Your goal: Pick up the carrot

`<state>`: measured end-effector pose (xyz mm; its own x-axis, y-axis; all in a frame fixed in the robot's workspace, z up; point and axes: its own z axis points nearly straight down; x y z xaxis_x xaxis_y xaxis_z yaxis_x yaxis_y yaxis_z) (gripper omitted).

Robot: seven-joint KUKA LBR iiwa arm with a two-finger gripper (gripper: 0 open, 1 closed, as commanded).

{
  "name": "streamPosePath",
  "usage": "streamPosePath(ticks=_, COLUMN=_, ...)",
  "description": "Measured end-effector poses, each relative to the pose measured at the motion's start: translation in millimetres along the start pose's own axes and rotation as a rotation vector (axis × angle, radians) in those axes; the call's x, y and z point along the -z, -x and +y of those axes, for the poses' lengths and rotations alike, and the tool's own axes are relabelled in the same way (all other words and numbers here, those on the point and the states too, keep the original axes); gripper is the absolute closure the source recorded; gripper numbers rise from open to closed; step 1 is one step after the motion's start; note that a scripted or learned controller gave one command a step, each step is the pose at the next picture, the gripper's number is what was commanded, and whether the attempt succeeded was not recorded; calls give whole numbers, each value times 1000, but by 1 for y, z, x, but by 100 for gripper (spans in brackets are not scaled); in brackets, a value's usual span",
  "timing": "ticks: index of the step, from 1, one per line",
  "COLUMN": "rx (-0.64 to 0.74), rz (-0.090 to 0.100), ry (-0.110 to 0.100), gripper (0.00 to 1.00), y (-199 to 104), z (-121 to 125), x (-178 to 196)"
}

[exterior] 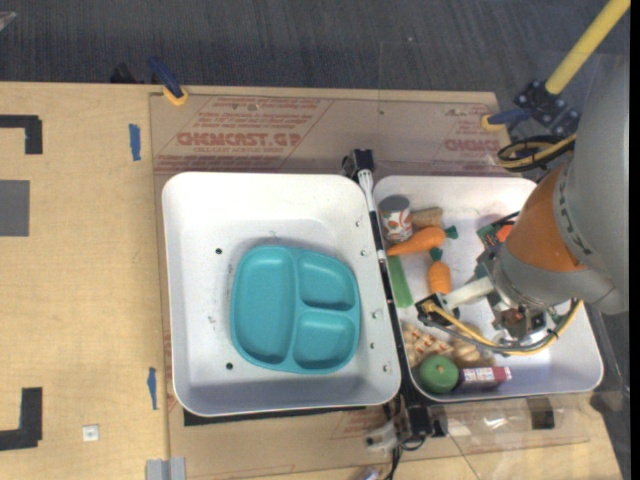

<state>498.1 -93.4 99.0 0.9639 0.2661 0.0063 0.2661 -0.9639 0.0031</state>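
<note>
Orange-banded wrist (545,233) conceals the claw (508,316), opening state undeterminable, above the right-hand bin (572,363); the carrot (420,240) lies apart, just beside a can (397,215), so crowding may cause a mis-grasp.

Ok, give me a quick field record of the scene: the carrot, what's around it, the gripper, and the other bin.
carrot: lying in the upper left part of the right bin, not held
next to carrot: small can to its upper left; smaller orange piece just below
left wall: green stick
front edge: green round fruit, red-and-white packet
gripper: over the right bin, to the carrot's right and apart from it
grip state: cannot tell
left bin: holds a teal divided plate
</note>
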Motion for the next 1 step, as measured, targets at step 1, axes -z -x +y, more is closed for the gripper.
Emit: streamPosePath(ticks=1, rx=-67, rz=-3, ry=0, gripper=0, y=-68, z=23, x=-11)
